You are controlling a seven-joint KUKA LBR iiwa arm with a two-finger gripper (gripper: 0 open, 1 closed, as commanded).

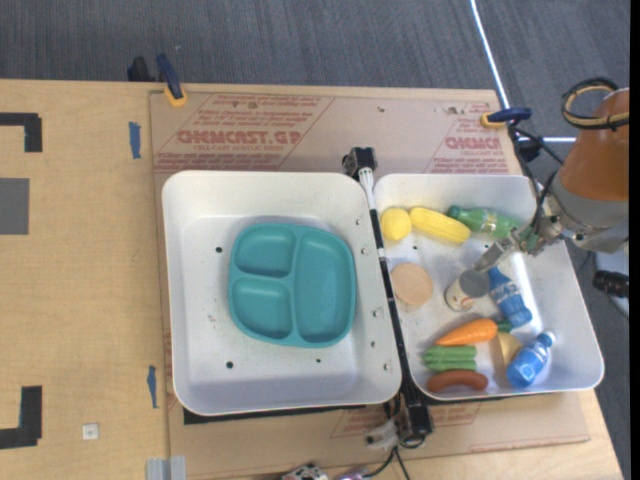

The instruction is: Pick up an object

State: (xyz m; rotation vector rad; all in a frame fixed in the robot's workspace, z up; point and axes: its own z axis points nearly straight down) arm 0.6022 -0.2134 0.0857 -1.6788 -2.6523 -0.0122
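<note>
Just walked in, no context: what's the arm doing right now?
The arm reaches in from the right over the right bin, its pincer low among the toy food, near a blue bottle and a tan disc. Nothing is visibly held. A corn cob, a carrot and a sausage lie around it. The left bin holds a teal divided plate.

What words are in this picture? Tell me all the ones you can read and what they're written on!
"CHEMCAST GP" in red, on the brown sheet under the bins, at the left.
"CHEMCAST" in red, on the same sheet at the right, partly cut off by the right bin.
Smaller red print under both: too blurred to read.
Blue bottle label: too small to read.
Teal plate: no words.
</note>
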